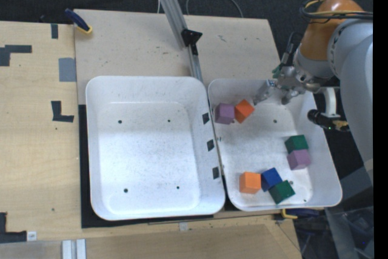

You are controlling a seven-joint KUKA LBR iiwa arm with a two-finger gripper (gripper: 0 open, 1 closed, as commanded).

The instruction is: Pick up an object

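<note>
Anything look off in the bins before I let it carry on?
Nothing stands out. The blocks all sit inside the right bin: a purple and orange pair near the gripper, green over purple by the right wall, and an orange, blue, green cluster at the front. Nothing spilled or damaged.

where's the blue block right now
In the camera view, the small blue cube lies near the front edge of the right-hand white bin, wedged between an orange cube on its left and a dark green cube at its lower right.
</note>
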